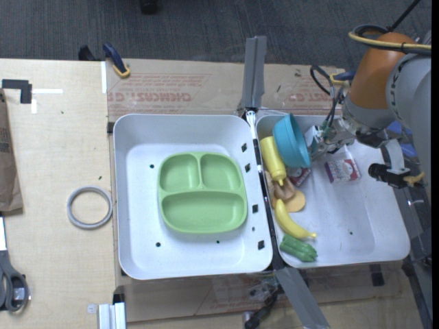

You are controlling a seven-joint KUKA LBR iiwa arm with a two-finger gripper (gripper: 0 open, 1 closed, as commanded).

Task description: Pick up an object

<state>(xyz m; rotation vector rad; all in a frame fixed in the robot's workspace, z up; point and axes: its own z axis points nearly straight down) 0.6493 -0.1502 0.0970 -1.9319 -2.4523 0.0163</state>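
Note:
The right bin (357, 242) holds several objects along its left side. A blue bowl (291, 141) stands tilted on its edge at the back. Beside it lies a yellow bottle (271, 159), with a tan piece (288, 196) below it, then a banana (289, 221) and a green vegetable (299, 249) at the front. A small clear packet with red print (341, 168) lies near the middle back. My gripper (324, 141) hangs low at the back of this bin, just right of the blue bowl and above the packet. I see nothing held in it.
The left bin (130, 184) holds a green divided plate (202, 192). A grey divider post (254, 70) stands behind the bins. On the bench to the left lie a grey ring (90, 206) and scissors (12, 290). The arm's orange band (378, 74) is at the back right.

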